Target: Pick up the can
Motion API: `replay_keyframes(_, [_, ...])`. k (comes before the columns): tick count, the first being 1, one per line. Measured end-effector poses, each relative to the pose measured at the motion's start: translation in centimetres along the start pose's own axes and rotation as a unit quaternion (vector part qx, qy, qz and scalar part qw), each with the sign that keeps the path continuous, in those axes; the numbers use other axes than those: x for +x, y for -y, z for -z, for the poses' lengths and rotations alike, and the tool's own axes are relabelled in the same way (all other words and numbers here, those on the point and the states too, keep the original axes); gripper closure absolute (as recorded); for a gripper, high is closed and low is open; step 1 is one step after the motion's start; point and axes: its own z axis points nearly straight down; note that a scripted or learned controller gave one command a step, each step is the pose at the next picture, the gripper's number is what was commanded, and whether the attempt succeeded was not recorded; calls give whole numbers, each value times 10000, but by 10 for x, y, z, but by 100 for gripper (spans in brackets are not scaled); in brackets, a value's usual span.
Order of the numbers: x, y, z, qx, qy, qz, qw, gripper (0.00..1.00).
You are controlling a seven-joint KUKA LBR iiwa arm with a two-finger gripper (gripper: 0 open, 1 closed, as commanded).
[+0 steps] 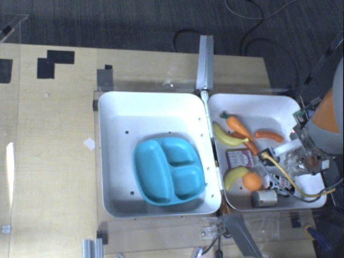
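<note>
Lying near the claw (279,168), the can (264,199) rests apart

You face a light wooden bench (59,160) that carries two shallow white bins side by side, their inner walls touching. The left bin (115,122) sits near the bench centre; the right bin (269,104) lies at its 3 o'clock. At the left bin's 10 o'clock, well apart from it, black markers (54,62) lie flat on the bench.
</note>
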Motion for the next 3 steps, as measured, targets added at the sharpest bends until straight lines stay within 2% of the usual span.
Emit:
replay_keyframes(1, [14, 49, 23, -2, -1, -305, 9995, 100])
replay_keyframes(2, [14, 20, -60, -59, -126, -317, 9994, 100])
replay_keyframes(3, [79, -8, 165, -8, -11, -89, 10000, 100])
